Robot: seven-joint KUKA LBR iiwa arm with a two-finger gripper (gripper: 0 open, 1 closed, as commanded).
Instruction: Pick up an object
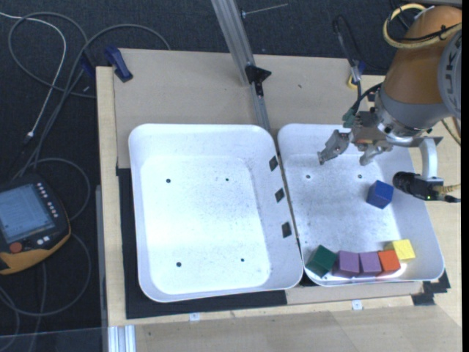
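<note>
The gripper [350, 149] hangs over the far part of the right bin [308, 196], reaching in from the right on a grey arm with an orange band [421, 57]. Its two fingers are spread apart with nothing between them; one finger [331, 147] points down and left toward the bin floor.

A blue cube [379, 194] lies on the bin floor, near the gripper, to its right and closer to the camera, and apart from the fingers.

Along the near wall of the same bin sits a row of blocks, touching or nearly so: a green block [321, 259], a purple block [349, 262], a second purple block [371, 262], an orange block [388, 259] and a yellow block [403, 250]. These lie well apart from the gripper.

The left bin [146, 152] sits beside the right one on the bench [176, 86].
</note>
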